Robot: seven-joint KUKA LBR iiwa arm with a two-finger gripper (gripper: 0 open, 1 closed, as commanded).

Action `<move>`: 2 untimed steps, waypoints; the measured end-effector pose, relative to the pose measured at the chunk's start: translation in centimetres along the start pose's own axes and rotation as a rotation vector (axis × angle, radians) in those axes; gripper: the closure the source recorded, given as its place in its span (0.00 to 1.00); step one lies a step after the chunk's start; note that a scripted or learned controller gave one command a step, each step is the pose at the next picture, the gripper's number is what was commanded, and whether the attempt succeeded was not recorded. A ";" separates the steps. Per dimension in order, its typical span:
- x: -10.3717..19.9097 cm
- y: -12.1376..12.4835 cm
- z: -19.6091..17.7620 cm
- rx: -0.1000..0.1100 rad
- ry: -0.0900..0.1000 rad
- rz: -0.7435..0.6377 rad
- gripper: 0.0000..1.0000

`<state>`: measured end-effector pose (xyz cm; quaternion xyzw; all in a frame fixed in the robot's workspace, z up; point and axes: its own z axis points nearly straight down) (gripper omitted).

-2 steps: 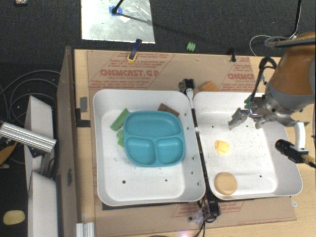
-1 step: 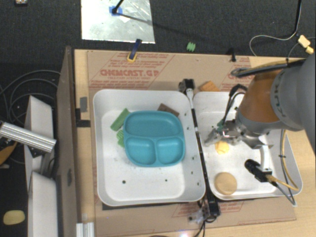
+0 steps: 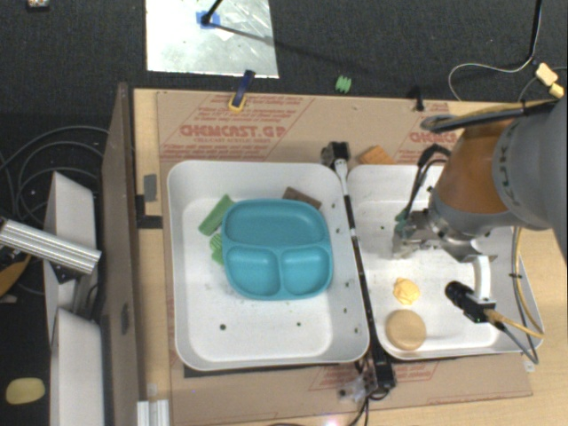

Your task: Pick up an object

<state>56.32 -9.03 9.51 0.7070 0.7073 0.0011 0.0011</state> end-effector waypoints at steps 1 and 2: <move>-6.1 -0.8 -14.2 -0.013 -0.007 0.004 1.00; 1.5 0.1 -10.2 0.003 0.003 -0.010 1.00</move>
